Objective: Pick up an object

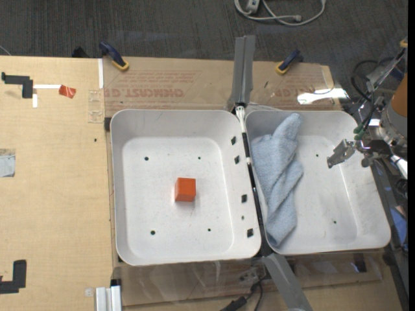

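- While my gripper (351,153) hangs over the right side of the right bin (363,238), I cannot tell how it is set, because it looks small and dark from up there.
- Nothing that I can see is caught in it.
- My arm comes in from the right, so this bin is the one I reach first.
- Near me, to the left, a grey-blue cloth (280,177) lies crumpled along this bin's left wall. It is well apart from my gripper and not touching it. It is soft and floppy, so I think it would sag if I pinched it.
- Farther out, in the left bin (130,238), a small orange block (185,190) sits alone near the middle, flat on the floor of the bin.
- I think the block is the easier thing to pick up, because it is hard and has straight sides.
- To get it, I would have to reach across the wall between the two bins.
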You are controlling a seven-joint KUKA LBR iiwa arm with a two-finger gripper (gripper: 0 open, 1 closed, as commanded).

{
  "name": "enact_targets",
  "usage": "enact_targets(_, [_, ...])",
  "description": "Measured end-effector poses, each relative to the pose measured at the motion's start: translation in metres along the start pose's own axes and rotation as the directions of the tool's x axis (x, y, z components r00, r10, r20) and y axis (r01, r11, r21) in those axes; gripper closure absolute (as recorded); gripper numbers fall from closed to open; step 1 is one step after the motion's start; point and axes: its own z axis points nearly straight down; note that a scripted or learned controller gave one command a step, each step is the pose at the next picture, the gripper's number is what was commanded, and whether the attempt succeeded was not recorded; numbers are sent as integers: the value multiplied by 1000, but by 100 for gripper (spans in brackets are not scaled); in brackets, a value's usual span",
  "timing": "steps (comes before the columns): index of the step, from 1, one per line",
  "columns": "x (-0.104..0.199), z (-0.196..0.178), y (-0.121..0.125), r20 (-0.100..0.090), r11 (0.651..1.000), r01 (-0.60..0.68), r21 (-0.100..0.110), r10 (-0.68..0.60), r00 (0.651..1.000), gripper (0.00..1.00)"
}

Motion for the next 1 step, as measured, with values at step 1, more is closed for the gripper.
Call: enact_targets(1, [-22, 99, -44, -2, 992, 127, -3, -127, 992, 0])
